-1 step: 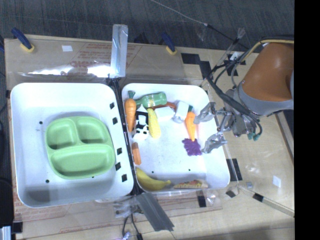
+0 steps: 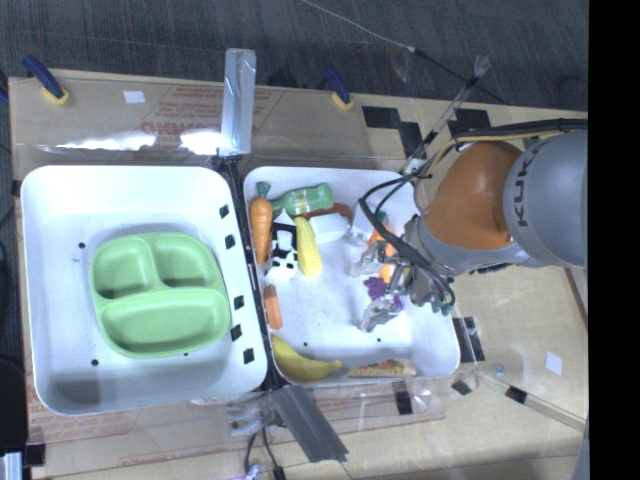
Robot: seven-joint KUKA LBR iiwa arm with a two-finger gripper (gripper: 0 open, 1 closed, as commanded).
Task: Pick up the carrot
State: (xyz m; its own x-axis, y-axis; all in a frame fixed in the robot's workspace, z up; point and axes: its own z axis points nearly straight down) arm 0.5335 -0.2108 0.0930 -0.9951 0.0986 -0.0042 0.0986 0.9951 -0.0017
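The carrot (image 2: 261,230) is orange with a green top and lies lengthwise against the left wall of the right bin (image 2: 425,343). My gripper (image 2: 384,296) hangs low over the right half of that bin, well to the right of the carrot and apart from it. A small purple item (image 2: 376,287) sits right by the gripper tip, and I cannot tell whether it is gripped. The orange-banded wrist (image 2: 478,208) covers the bin's right rim.
A corn cob (image 2: 307,247) and a green item (image 2: 309,200) lie just right of the carrot. A banana (image 2: 302,364) rests at the front wall, and a small orange piece (image 2: 273,309) is near the left wall. The left bin (image 2: 50,228) holds a green divided plate (image 2: 158,293).
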